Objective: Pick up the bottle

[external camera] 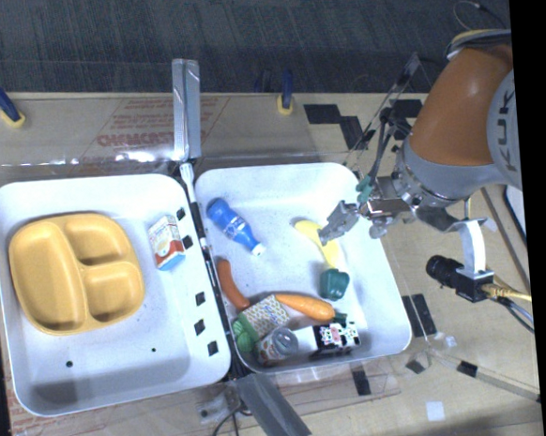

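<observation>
The bottle [232, 224] is blue with a white cap end and lies on its side in the upper left part of the right bin [279, 179]. My gripper [337, 222] hangs over the right side of that bin, just above a yellow piece [313, 235], well to the right of the bottle. Nothing is visibly held in it. The arm's grey and orange wrist [458, 122] reaches in from the right.
The right bin also holds a sausage [227, 282], a carrot [304, 305], a teal piece [334, 283], a patterned packet [263, 315], a can [283, 341] and a black-and-white toy [334, 335] along its front. In the left bin lie a yellow divided plate [74, 270] and a small carton [167, 241].
</observation>
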Robot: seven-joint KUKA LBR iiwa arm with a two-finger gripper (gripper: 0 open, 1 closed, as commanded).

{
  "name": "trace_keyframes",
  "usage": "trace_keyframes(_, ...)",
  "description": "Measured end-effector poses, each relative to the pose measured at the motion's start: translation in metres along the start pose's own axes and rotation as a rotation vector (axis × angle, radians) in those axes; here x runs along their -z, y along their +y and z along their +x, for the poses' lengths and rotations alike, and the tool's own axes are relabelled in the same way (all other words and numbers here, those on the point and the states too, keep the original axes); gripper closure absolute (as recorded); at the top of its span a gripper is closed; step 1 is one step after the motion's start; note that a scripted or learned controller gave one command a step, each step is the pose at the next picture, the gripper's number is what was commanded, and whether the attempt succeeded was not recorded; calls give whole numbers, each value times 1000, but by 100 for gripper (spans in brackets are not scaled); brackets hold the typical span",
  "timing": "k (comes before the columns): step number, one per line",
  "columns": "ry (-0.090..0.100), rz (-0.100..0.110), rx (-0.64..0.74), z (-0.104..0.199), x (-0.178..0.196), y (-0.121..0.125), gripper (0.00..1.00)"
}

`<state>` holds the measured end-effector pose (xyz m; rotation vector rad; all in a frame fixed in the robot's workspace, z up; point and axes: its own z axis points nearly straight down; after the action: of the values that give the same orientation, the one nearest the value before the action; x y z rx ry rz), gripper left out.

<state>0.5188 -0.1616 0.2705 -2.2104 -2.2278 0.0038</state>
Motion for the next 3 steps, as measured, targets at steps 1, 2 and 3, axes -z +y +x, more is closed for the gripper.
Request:
trace_keyframes(1, -1, -2, 165, 3, -85, 93, 0)
trace_keyframes(2, -1, -3, 291, 58, -169, 122, 0)
trace_keyframes(3, -1, -3, 296, 59, -159, 122, 100)
